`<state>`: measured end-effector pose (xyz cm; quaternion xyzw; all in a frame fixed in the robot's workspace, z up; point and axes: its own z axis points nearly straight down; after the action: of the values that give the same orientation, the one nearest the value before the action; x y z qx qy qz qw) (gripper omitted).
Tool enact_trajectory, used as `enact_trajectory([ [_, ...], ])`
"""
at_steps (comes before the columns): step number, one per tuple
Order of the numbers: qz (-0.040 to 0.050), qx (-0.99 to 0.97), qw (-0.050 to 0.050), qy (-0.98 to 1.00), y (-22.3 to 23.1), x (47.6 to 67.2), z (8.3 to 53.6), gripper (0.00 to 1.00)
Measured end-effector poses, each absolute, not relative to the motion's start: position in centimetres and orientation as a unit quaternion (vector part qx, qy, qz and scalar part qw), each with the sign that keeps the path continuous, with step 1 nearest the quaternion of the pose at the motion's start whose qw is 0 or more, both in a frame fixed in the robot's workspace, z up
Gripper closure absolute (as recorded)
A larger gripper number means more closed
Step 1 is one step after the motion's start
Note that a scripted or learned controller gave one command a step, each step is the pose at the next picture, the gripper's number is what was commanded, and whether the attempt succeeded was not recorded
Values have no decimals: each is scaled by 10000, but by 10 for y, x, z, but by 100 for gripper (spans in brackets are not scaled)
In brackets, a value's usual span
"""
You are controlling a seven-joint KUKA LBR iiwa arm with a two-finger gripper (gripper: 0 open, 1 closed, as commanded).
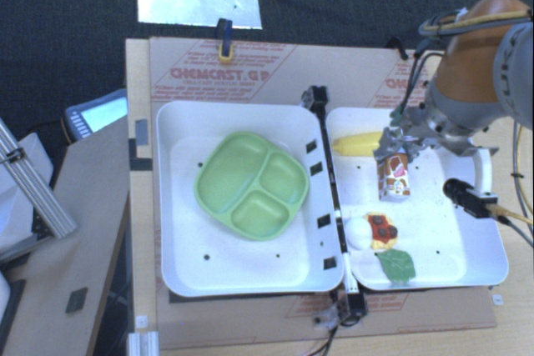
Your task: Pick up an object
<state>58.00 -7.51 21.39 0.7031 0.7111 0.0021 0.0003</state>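
- Carton (pixel 394 177): small brown-and-white box in the right bin (pixel 476 263), upper middle of that bin, right of frame centre. Looks tilted, top end up toward the gripper.
- Gripper (pixel 394 147) sits right over the carton's top end, touching or nearly so. Fingers: cannot tell whether spread or closed on it; metal and cables crowd the view there.
- Judged step: taking hold of the carton. To do it well, fingers should straddle the narrow sides near the top, close firmly, lift straight up.
- Banana (pixel 356 145) just left of the gripper, near enough to get nudged; keep clear.
- Lower in the same bin: egg (pixel 357 232), red-and-yellow toy (pixel 382 231) beside it, green leaf (pixel 398 264) below. Well apart from the carton.
- Left bin (pixel 179 263) holds a green tray (pixel 251 185).
- Both bins rest on the surface (pixel 275 67).
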Motion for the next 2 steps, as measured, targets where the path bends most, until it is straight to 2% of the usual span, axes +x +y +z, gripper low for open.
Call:
enact_trajectory([
  [1,18,7030,-2,7112,-12,589,223,100],
  [2,12,7034,-2,7108,44,600,214,100],
])
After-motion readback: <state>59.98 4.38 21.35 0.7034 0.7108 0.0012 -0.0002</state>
